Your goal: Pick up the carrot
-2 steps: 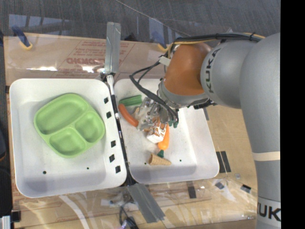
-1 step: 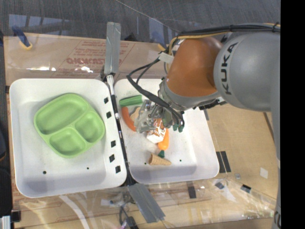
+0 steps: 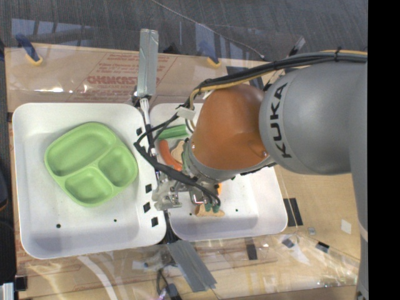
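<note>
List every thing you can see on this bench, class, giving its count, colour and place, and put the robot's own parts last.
bins: two, white, side by side on the bench.
divided plate: one, light green, three compartments, lying in the left bin.
carrot: one, orange, in the right bin near its left wall, partly hidden under the arm.
green item: one, green, in the right bin just above the carrot; too hidden to identify.
small orange and green piece: one, in the right bin near its front wall, partly hidden.
arm: one, grey with an orange band, reaching in from the right over the right bin.
tool: one, metallic, low over the right bin's left edge.
</note>
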You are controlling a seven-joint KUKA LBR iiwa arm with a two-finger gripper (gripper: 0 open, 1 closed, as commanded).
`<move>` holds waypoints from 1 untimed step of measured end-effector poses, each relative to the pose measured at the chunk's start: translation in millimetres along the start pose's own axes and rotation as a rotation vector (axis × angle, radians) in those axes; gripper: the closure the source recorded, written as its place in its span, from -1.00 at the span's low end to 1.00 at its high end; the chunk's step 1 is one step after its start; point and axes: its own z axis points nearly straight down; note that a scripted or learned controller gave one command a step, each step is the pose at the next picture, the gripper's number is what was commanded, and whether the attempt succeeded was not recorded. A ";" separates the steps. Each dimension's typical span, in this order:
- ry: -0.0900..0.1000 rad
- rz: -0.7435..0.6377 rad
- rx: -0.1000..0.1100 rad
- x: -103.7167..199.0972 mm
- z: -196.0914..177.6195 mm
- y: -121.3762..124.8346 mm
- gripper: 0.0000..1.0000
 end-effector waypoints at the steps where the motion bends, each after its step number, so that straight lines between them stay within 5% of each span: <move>1: -0.003 -0.078 -0.001 -2.9 -0.2 72.6 1.00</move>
